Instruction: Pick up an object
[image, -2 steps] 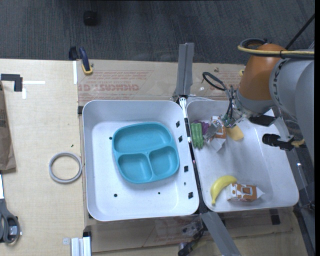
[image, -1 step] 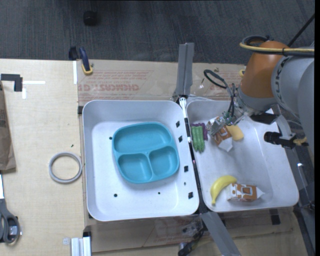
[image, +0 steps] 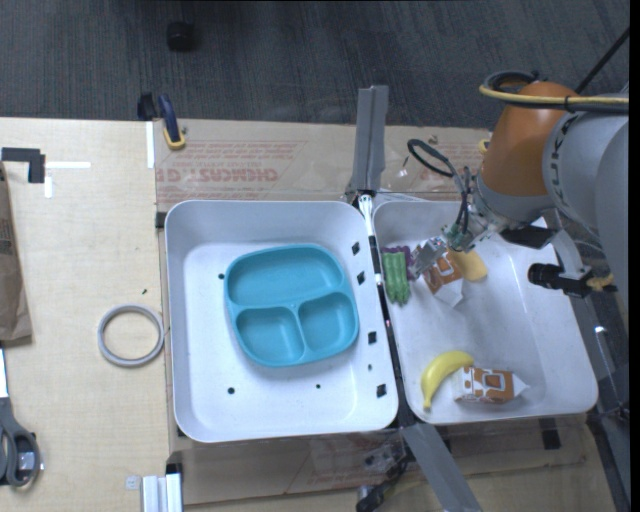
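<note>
Jaws' state cannot be told; the gripper (image: 447, 243) sits low in the right bin (image: 540, 345). Left bin (image: 190, 330) holds a blue divided tray (image: 291, 304). Right bin contents: green item (image: 398, 275), orange-and-white packet (image: 444, 274) beneath the gripper, banana (image: 440, 374), small carton (image: 488, 385).

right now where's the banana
The banana lies in the right bin, near its front edge, right beside a small orange and white carton on its right.
</note>
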